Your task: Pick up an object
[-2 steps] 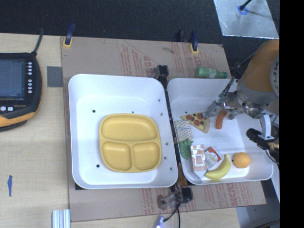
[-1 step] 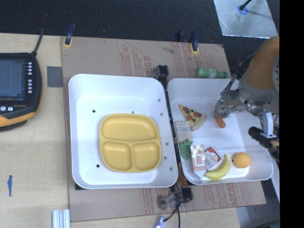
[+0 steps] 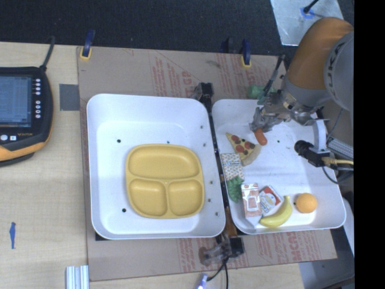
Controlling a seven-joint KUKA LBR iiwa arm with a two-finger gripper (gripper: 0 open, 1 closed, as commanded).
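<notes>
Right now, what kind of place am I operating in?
Most likely a robotics lab test bench: two white bins clamped onto cardboard, a teach pendant at the side, and toy food such as a banana for picking.

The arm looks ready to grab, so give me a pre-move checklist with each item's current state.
1. Gripper over the right bin: ok.
2. Target nearby: small red sausage-like toy just below it: ok.
3. Toy held: cannot tell.
4. Pizza slice apart from that toy: ok.
5. Banana and orange away from the gripper: ok.
6. Yellow tray lies flat in the left bin: ok.
</notes>
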